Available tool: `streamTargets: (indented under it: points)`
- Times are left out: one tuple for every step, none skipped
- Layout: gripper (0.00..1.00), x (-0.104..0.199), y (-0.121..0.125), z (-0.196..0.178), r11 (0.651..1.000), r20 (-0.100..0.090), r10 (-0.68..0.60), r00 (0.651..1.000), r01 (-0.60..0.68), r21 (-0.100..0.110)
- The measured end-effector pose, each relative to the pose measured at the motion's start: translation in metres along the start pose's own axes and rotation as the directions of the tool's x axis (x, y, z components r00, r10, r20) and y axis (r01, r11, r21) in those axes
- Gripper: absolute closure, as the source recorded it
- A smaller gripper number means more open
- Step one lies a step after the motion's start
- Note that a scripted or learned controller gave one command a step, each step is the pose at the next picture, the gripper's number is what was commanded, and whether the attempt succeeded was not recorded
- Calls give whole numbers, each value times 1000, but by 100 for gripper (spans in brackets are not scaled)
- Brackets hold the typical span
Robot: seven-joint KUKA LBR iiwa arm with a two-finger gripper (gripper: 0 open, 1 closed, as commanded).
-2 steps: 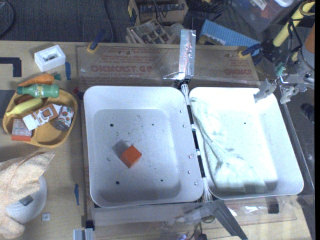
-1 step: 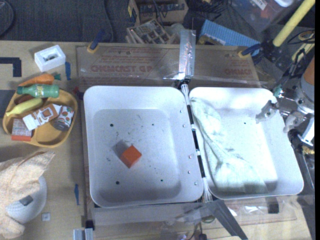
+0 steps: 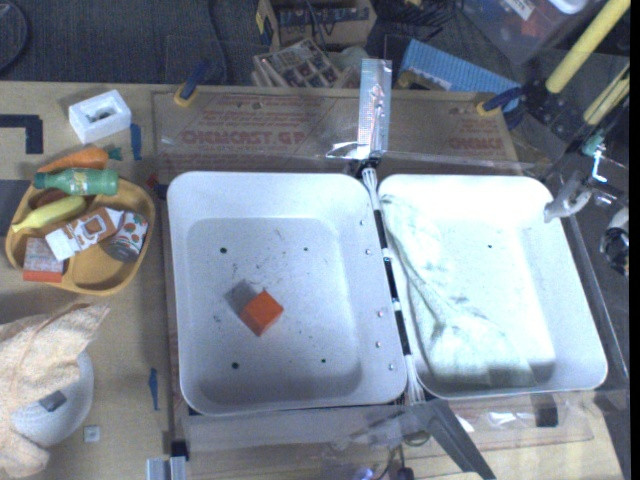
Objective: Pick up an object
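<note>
An orange block (image 3: 264, 312) lies in the left white bin (image 3: 200, 208), left of the middle and toward the front, with a dark grey shadow or patch at its upper left. The right white bin (image 3: 520, 203) holds a pale, crumpled sheet-like thing (image 3: 440, 298) running from its back left corner toward the front. I cannot tell what that thing is.
A yellow bowl (image 3: 100, 273) of toy food and packets stands left of the bins, with a small white box (image 3: 100, 115) behind it and a beige cloth (image 3: 45, 353) in front. A small grey-white fitting (image 3: 567, 200) sits at the right bin's far right rim. A yellow bar (image 3: 597, 26) slants at the top right.
</note>
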State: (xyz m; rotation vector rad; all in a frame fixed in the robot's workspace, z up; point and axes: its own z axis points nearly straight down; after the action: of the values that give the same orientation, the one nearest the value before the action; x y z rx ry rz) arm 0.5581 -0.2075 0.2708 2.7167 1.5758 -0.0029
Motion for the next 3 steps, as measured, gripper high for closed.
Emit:
streamTargets:
  points:
    - [0, 11, -15, 146, 999, -1, 38, 999, -38, 5]
    - [0, 63, 13, 90, 1000, 0, -5, 1000, 5, 2]
    - [0, 20, 15, 55, 999, 0, 34, 999, -34, 0]
